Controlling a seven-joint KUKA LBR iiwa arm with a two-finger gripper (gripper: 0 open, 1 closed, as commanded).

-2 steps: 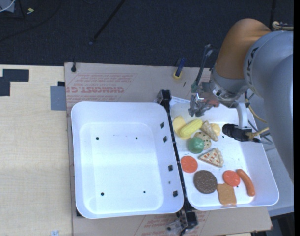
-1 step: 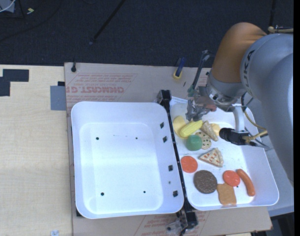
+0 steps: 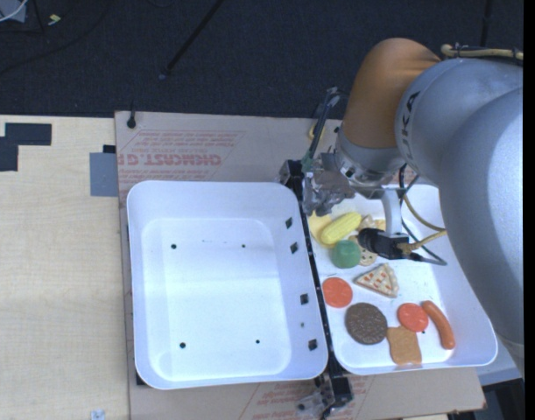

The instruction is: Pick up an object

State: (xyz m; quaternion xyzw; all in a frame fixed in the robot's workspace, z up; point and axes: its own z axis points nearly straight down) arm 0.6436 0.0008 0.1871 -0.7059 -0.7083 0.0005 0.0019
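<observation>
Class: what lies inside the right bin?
Right bin holds toy foods: corn, green piece, pizza slice, cookie, sausage. The arm covers its far end.

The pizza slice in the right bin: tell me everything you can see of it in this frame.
The pizza slice is a small toy wedge, tan along its crust with a paler face dotted with red spots, and it looks like plastic. It lies flat on the floor of the right bin, about mid-bin, its point aimed toward the left. A green round piece sits just up and left of it, a red disc to its lower left and a brown cookie below. It looks apart from them, though the gaps are narrow.
</observation>
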